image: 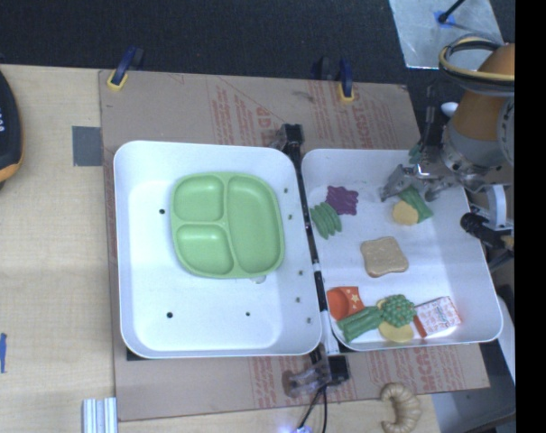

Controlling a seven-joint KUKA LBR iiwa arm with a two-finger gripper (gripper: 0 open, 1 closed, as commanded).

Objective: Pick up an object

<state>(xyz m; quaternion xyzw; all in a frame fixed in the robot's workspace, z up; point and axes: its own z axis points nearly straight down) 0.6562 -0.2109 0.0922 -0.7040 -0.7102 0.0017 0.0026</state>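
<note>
The right bin [471, 251] holds several toy foods. A purple piece [343, 199] and a green pod [326, 219] lie at its left. A tan bread slice [384, 256] sits in the middle. Along the front lie a red piece [343, 300], a green broccoli-like piece [381, 316] and a red-and-white packet [438, 316]. A yellow and green piece [410, 208] lies at the back right. My gripper [415, 186] hangs right over that yellow piece, fingers spread to either side of it and nothing lifted between them.
The left bin [146, 305] bears a green divided plate [227, 224]. A black clip [293, 137] stands where the bins meet at the back. A tan curled object [401, 406] lies on the cardboard in front of the right bin.
</note>
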